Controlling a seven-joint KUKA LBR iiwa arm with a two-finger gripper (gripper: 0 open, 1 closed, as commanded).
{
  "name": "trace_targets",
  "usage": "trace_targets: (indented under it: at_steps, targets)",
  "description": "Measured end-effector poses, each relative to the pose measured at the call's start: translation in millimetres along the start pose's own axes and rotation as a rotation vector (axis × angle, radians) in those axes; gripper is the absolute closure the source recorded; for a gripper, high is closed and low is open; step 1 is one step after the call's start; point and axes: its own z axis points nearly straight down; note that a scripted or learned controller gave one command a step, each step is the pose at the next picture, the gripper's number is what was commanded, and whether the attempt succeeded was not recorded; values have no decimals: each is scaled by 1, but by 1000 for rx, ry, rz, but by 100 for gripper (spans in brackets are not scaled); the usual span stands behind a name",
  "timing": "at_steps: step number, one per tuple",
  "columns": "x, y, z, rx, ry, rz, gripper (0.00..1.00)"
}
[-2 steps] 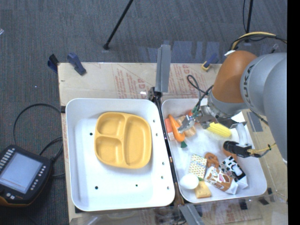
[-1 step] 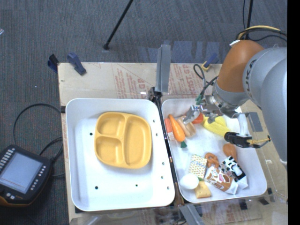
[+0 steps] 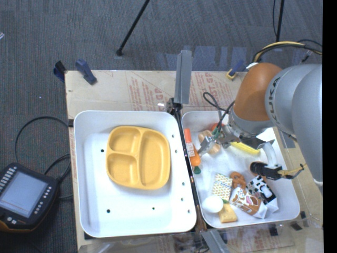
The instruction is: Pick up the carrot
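The gripper sits low in the right-hand bin, close to its left wall, under the big orange wrist band. Whether it is spread or closed I cannot tell; the wrist hides too much of it, and nothing is plainly clamped in it.

The carrot lies just to the gripper's left, a thin orange stick pressed along the bin's left wall, with what looks like its green top at the near end, though the picture is too soft to be sure. That placement is the trouble. With the wall right behind it, a finger has little room on the far side, so I judge the gripper may close on air, nudge the carrot along the wall, or strike the rim.

Clutter adds risk. A small tan object lies right at the gripper and could get pinched instead. A yellow stick-like item sits to the gripper's right, under the wrist. Further off, toward the near corner, are a patterned packet, a white egg-shaped thing, a cheese-like wedge and a black-and-white toy, all well clear. The left bin, beyond the carrot, holds a yellow divided plate.
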Motion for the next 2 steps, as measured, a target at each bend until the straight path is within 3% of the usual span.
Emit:
trace_targets:
  at_steps: [1,2]
  targets:
    - [2,-12,0,0,-3,-119,0]
    - [7,-36,1,1,-1,-122,0]
